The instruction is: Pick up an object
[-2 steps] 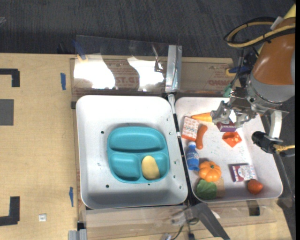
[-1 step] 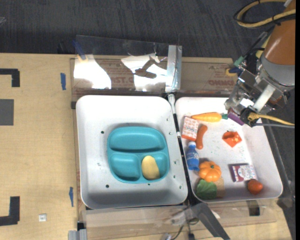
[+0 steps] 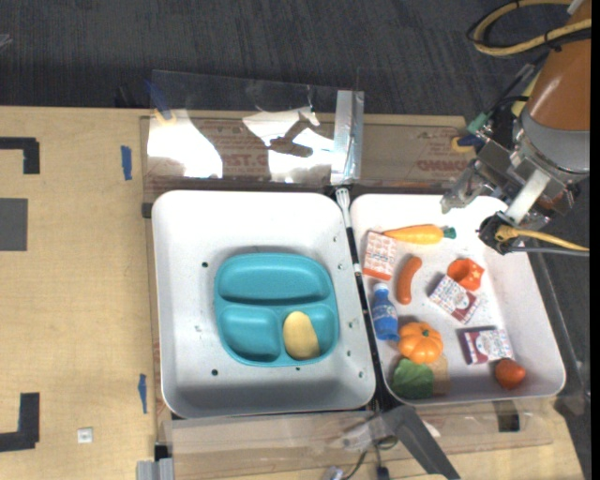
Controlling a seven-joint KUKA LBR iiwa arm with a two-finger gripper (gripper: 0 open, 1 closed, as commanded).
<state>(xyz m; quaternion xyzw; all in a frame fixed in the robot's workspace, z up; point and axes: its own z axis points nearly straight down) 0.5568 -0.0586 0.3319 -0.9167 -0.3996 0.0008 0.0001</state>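
My gripper [image 3: 486, 208] hangs over the far right corner of the right bin [image 3: 544, 309], under the orange-banded wrist. Nothing shows in its grasp. Just left of it lies an orange carrot [image 3: 412, 233]. Below it sit a red-orange pepper [image 3: 466, 273] and a small white carton [image 3: 453, 298]. A red-and-white box [image 3: 379, 255], a sausage [image 3: 407, 277], a blue bottle [image 3: 383, 314], a small pumpkin [image 3: 420, 342], a green vegetable [image 3: 412, 377], a dark red carton [image 3: 484, 344] and a tomato [image 3: 509, 373] also lie in that bin.
The left bin [image 3: 178, 281] holds a teal divided tray [image 3: 272, 281] with a yellow potato [image 3: 300, 335] in its lower right compartment. A shiny clear panel [image 3: 253, 141] stands behind the bins. Yellow cables [image 3: 525, 28] loop at the top right.
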